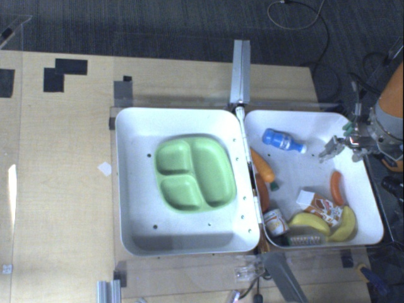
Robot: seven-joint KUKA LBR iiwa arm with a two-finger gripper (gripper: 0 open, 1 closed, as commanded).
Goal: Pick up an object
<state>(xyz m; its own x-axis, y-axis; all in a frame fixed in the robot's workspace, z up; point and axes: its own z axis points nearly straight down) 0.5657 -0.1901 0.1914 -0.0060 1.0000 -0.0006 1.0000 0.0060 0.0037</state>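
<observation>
Green three-part tray [192, 173] flat in left bin [126, 188]. Right bin [372, 223]: blue bottle [283, 141] at 11 o'clock, carrot [262, 165] at 9, sausage [338, 187] at 3, bananas [325, 223] at 5. Gripper [344, 147] over right bin's 2 o'clock edge, fingers [329, 149] spread apart, nothing between them.

Left white bin [129, 188] bearing a green three-compartment tray [192, 172]. Black squares [65, 72] marking the wooden bench [57, 188]. Dark carpet [158, 11] beyond, with looping cable [314, 8].
</observation>
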